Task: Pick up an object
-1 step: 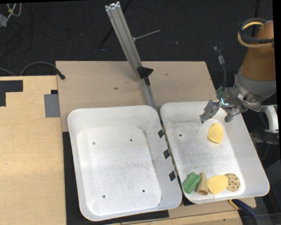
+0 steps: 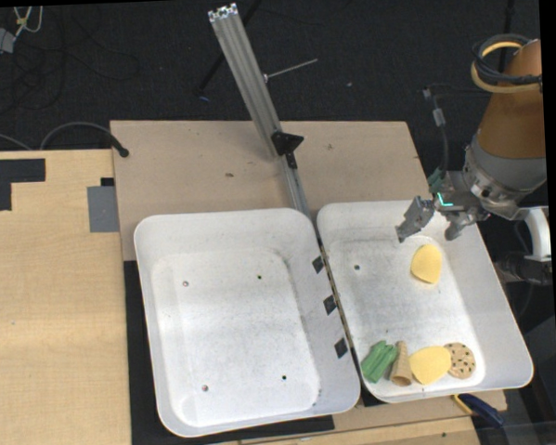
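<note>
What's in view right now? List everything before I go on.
left bin: 1, white, left half of the bench
right bin: 1, white, beside the left bin
lone yellow piece: 1, yellow, upper part of the right bin, just below the gripper
green item: 1, green, near edge of the right bin
tan cone-like item: 1, tan, next to the green item
yellow item: 1, yellow, near edge, by the cookie
cookie: 1, brown with dark chips, near edge
metal rail: 1, silver, slanting behind the bins
gripper: 1, grey, fingers spread, above the right bin
</note>
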`<state>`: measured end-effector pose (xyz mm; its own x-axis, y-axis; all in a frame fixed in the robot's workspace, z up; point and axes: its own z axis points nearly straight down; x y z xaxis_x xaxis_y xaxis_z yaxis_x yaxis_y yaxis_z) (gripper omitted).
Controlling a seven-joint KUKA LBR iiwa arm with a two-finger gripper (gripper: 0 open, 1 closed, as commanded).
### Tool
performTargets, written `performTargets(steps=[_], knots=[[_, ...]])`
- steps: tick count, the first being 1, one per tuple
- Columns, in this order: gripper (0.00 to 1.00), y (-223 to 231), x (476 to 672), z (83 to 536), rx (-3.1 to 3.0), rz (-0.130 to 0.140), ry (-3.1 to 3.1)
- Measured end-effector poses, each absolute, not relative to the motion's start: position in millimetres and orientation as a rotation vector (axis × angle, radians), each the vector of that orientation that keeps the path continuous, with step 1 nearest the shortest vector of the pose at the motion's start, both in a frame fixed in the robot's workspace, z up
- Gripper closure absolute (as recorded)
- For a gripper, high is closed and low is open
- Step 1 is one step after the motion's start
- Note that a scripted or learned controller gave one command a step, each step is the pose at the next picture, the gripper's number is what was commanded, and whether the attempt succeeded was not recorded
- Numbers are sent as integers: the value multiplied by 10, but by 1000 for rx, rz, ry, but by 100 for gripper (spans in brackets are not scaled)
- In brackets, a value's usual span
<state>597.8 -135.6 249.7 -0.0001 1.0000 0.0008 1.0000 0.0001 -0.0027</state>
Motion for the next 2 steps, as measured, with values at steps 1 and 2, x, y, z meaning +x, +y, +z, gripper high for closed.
performTargets(steps=[1,2], knots=[[0,-1340,6061,1913,-2217,7,-2216],[0,-1354,6043,1474,-2218,7,-2216]])
